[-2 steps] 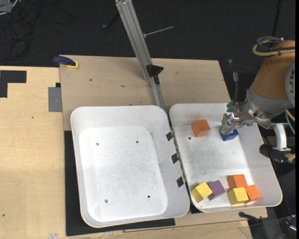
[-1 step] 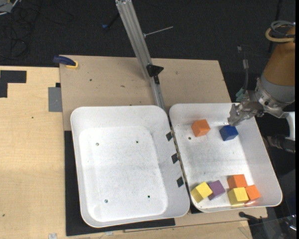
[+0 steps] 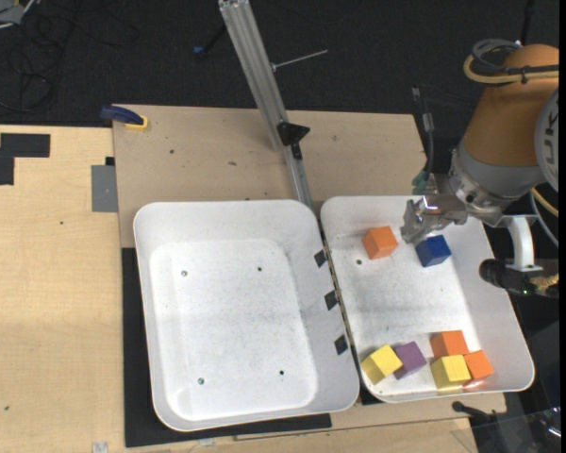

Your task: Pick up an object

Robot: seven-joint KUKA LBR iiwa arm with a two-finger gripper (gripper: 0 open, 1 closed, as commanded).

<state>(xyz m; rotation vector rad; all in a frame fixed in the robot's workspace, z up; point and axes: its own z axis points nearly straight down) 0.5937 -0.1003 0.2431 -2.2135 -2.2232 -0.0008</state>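
A: What is the setting?

B: A pale wooden bench (image 3: 47, 253) against a dark floor strewn with cables, with a slanted aluminium rail (image 3: 259, 74) rising behind two shallow white bins. The left bin (image 3: 170, 220) and the right bin (image 3: 491, 300) sit side by side, joined along their shared edge by small black clips (image 3: 330, 300).

A: And the gripper?

B: The gripper (image 3: 421, 223) hangs over the far part of the right bin, below the grey wrist and the orange band (image 3: 505, 111). I cannot tell whether its fingers are spread or pressed together; nothing shows between them.

A: What lies nearest?

B: A blue cube (image 3: 435, 250) just beside it, toward the near side, and an orange cube (image 3: 380, 243) just to its left. Both rest on the bin floor.

A: Further out?

B: Along the near edge of that bin, well apart from the gripper, sits a cluster: a yellow cube (image 3: 381, 361), a purple cube (image 3: 410, 357), a second yellow cube (image 3: 449, 372), and two orange cubes (image 3: 450, 343) touching it.
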